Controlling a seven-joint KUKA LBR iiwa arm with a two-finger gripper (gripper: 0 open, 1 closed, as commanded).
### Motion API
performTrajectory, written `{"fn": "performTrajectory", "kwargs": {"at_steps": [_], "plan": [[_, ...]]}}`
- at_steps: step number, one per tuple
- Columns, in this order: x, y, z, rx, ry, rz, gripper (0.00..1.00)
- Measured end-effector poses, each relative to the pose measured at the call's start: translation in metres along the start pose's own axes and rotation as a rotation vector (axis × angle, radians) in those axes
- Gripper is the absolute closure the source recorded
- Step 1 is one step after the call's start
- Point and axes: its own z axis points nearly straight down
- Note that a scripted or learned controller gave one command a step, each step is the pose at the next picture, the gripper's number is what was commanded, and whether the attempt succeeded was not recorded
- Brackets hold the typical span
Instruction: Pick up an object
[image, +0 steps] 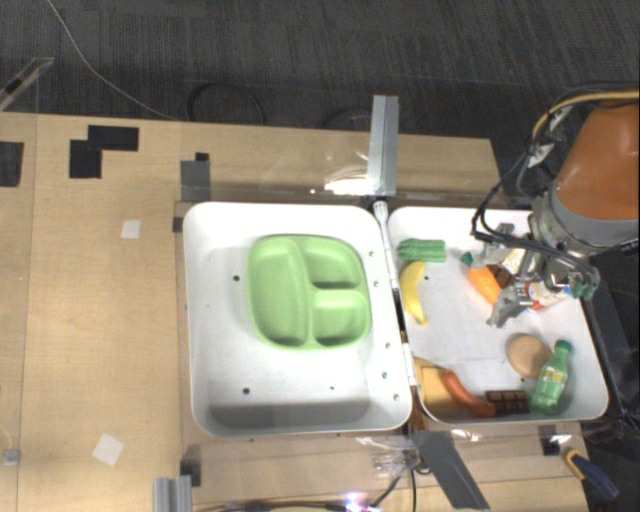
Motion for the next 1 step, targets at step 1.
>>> {"fn": "performTrajectory", "kwargs": {"at_steps": [1], "plan": [[-0.0048,-0.0163,0.1284,0.001,-0.005,-0.134,0.00]]}}
